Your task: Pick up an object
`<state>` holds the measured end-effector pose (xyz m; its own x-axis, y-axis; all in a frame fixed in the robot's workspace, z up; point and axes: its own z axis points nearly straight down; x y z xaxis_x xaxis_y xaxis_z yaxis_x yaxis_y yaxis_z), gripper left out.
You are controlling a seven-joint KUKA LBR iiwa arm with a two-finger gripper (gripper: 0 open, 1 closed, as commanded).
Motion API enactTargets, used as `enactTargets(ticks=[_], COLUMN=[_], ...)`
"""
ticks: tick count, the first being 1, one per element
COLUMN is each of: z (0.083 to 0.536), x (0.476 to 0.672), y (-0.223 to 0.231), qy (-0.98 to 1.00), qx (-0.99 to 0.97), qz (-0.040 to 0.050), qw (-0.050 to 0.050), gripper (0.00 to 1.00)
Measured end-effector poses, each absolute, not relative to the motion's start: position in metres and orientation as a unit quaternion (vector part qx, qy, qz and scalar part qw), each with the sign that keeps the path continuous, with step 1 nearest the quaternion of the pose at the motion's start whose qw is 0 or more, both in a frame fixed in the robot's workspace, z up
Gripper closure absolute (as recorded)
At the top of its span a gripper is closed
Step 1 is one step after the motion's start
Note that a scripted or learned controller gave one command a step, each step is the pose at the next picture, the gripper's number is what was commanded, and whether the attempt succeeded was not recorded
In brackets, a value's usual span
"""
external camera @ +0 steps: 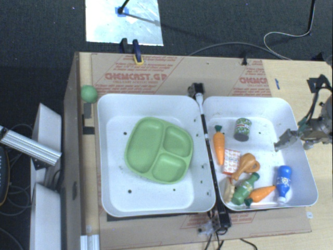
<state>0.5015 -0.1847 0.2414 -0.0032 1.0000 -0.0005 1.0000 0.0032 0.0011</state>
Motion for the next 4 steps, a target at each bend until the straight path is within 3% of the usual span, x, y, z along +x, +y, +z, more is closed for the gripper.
enactTargets(ticks=[1, 2, 3, 4], z=[0.084, 0.085, 0.085, 0.085], x=[0.546, 0.607, 0.670, 0.669], y=[-0.174, -0.125, -0.104, -0.100], qy=[0.708, 0.709, 0.709, 0.709], qx=[0.706, 0.706, 0.705, 0.705], qz=[0.0007, 0.0012, 0.0012, 0.0004], qw=[0.001, 0.001, 0.001, 0.001], gripper=[0.00, 0.00, 0.00, 0.00])
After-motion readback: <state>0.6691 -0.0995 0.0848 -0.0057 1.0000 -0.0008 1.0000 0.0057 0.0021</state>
